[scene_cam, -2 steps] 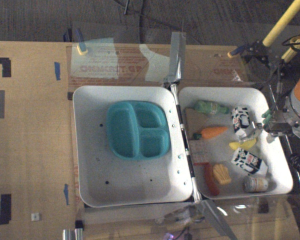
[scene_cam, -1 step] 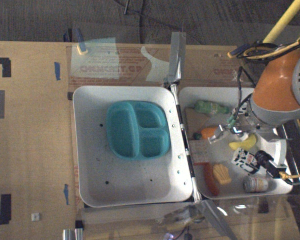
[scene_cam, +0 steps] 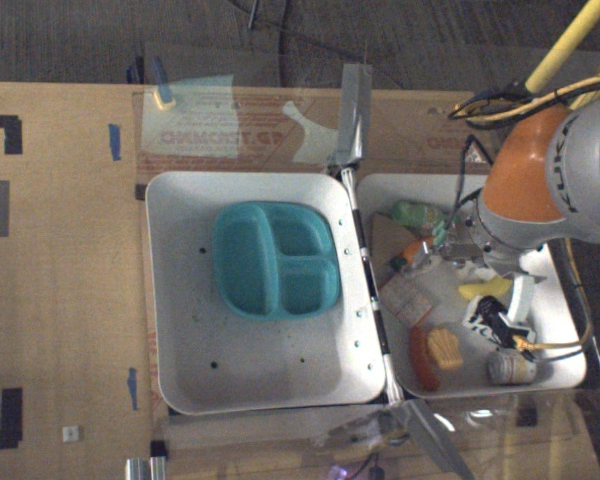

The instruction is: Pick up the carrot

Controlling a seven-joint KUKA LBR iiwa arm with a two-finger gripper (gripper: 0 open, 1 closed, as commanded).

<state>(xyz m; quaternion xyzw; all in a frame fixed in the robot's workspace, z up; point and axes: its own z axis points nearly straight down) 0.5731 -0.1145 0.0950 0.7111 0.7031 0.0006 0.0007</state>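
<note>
A: Where is the carrot (scene_cam: 413, 252)?

B: In the right bin (scene_cam: 565, 373), toward its upper middle. What shows of it is a small orange piece, with a paler bit at its lower left end. It lies just beside the arm's wrist, and part of it seems hidden under the arm.

A: How does it look otherwise?

B: Bright orange, short, lying at a slant. It is too small and too covered to tell its full shape.

A: And the gripper (scene_cam: 443, 245)?

B: It sits low in the right bin, just to the right of the carrot, below the orange band (scene_cam: 520, 183) of the arm. Whether the fingers are spread or closed I cannot tell; the wrist hides them. I cannot see the carrot between them.

A: What lies around it?

B: A green item (scene_cam: 417, 214) just above the carrot, near the bin's far wall. Below it lies a flat brownish card (scene_cam: 408, 303). Farther down are a red sausage-shaped toy (scene_cam: 422, 358) and a tan ridged piece (scene_cam: 445, 348), touching side by side. A yellow item (scene_cam: 485, 288) lies to the right.

A: The left bin (scene_cam: 175, 368)?

B: It holds a teal divided plate (scene_cam: 277, 259), well apart from the carrot.
</note>
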